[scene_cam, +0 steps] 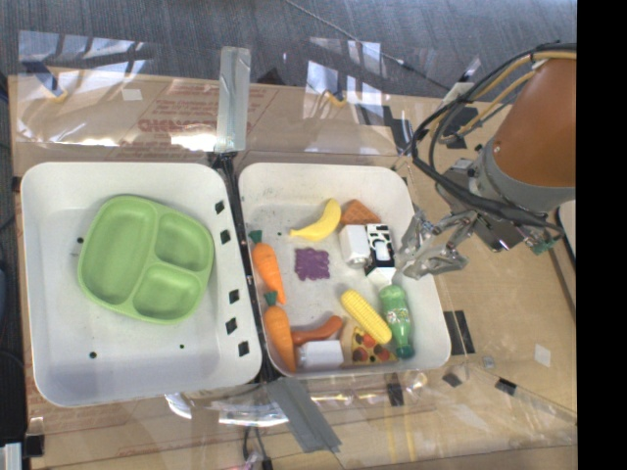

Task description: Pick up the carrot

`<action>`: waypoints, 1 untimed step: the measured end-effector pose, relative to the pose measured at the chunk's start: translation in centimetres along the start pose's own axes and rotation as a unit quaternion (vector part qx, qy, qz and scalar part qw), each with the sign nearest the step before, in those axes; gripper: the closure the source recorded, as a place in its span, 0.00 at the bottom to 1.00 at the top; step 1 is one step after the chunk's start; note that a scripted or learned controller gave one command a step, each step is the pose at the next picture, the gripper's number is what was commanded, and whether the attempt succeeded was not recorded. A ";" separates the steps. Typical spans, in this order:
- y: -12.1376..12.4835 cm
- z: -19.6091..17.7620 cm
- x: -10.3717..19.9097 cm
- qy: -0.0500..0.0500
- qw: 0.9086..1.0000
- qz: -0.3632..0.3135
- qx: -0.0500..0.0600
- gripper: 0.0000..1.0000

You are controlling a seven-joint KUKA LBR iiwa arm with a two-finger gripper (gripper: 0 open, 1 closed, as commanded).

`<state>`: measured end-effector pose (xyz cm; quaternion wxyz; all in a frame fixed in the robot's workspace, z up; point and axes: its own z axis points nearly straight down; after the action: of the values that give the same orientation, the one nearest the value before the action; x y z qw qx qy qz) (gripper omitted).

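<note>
Two shallow white bins sit side by side on the desk (118, 106). Going from the left, the left bin (59, 360) carries a green divided plate (147, 258), lying flat towards its far side. The right bin (387, 179) is crowded with toy food. Along its left wall lie two carrots: one carrot (267, 271) around the middle of that wall, and a second carrot (279, 336) just nearer, in the near left corner. Right of them is a purple grape cluster (313, 263), with a banana (318, 223) farther back. A corn cob (364, 315) and a green bottle (397, 319) lie towards the near right corner.

Over the bin's right rim hangs the claw (423, 255), its metal fingers spread apart with nothing between them, well apart from both carrots. Behind it, farther right, rises the arm's orange band (539, 116).
</note>
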<state>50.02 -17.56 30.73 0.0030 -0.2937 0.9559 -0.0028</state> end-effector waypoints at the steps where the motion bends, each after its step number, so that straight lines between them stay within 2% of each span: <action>1: -5.5 -11.7 -1.9 0.000 0.987 -0.164 -0.001 1.00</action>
<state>54.63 -21.04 42.52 0.0018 -0.4462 0.8949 -0.0021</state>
